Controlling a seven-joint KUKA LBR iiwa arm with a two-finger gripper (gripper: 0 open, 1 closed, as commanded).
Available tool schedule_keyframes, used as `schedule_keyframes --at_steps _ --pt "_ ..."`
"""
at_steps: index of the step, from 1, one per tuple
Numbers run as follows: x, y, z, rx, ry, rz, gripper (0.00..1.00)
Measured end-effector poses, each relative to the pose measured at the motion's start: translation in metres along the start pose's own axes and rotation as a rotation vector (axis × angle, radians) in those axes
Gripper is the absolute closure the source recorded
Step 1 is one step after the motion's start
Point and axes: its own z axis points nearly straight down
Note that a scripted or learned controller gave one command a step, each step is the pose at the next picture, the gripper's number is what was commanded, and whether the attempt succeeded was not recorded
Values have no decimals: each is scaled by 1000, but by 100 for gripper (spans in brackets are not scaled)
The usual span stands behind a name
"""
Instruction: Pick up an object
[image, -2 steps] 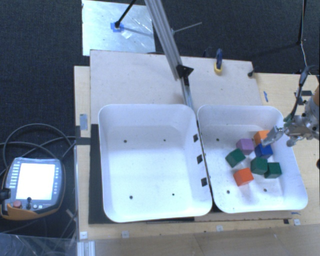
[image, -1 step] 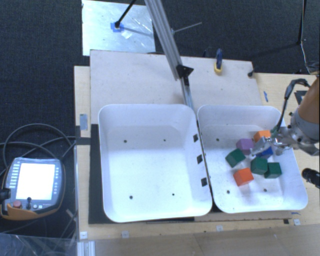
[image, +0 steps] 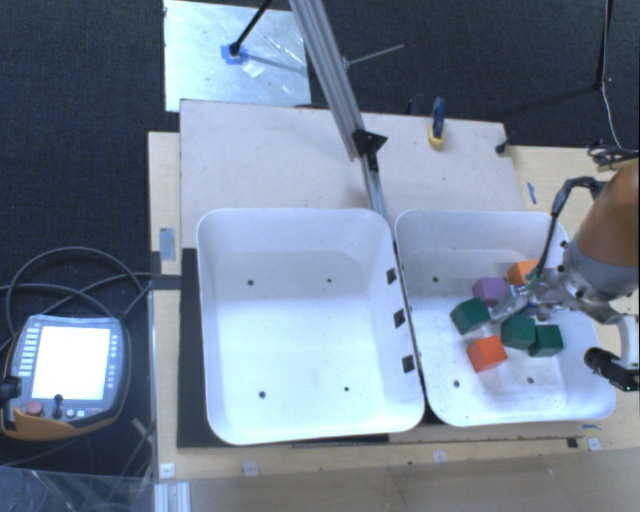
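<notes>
Several small blocks lie in the right bin (image: 470, 400). A purple block (image: 489, 289) sits at the back, with an orange block (image: 520, 271) behind it to the right. A dark green block (image: 468, 316) is on the left, an orange block (image: 487, 353) in front, and two more green blocks (image: 519, 332) (image: 546, 341) sit side by side. My gripper (image: 524, 303) reaches in from the right, low over the cluster, between the purple block and the middle green block. The fingers are hard to make out among the blocks.
The left bin (image: 300, 400) stands beside the right one, with a shared middle edge. A slanted metal pole (image: 340, 90) rises behind the bins. A teach pendant (image: 65, 375) with its cable lies left of the bench. The arm's orange band (image: 612, 222) is at the right edge.
</notes>
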Motion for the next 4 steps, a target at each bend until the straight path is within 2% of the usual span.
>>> schedule_keyframes --at_steps 1,2,3,4 --pt "0 2 -14 -7 -2 -2 100" --pt "5 12 -71 -11 -3 -4 100" --pt "11 8 -131 -12 -3 -4 100" --pt "11 10 -137 -6 -2 -3 100"
